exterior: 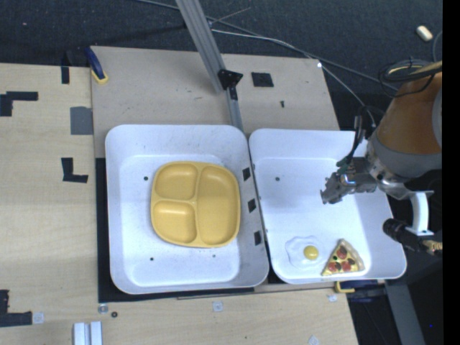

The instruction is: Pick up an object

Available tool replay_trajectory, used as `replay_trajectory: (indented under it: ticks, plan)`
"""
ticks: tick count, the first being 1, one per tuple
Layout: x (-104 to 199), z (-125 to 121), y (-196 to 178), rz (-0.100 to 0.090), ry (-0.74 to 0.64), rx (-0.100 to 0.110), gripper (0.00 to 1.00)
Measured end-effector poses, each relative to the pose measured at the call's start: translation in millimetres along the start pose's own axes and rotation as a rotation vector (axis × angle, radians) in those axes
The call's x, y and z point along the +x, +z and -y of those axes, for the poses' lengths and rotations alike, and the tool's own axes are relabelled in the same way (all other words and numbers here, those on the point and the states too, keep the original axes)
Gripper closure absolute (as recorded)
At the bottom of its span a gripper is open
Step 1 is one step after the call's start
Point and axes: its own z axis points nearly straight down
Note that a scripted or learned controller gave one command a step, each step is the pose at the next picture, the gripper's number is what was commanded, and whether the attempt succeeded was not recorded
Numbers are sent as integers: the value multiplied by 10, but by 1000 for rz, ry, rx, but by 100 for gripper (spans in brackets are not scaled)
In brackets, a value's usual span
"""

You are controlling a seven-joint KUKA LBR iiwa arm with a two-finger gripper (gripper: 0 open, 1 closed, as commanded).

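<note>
Pizza slice [343, 258] lies near the front rim of the right bin [302, 149], fried egg [305, 251] just beside it. Looks light, stiff; pinch its edges. Gripper [335, 190] hangs above, grip unclear.

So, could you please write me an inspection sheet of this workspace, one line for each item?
Surface: wooden bench bearing two white bins, left bin and right bin, side by side.
Job's things: fried egg toy and pizza slice toy at the right bin's near edge, apart from the pincer.
Clutter: yellow divided plate in the left bin.
Grippers: pincer above the right bin, nothing seen between its fingers.
Cables: thin wires cross the dark floor behind the bench.
Surroundings: grey slanted pole; black tape marks on the bench.
</note>
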Motion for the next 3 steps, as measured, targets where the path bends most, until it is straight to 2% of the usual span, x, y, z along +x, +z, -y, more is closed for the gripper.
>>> replay_trajectory:
  ticks: [1,2,3]
  plan:
    - [-26,13,-429,0,1,1,100]
    - [525,-89,-258,-2,-3,7,100]
    - [1103,-49,-217,-2,-4,7,100]
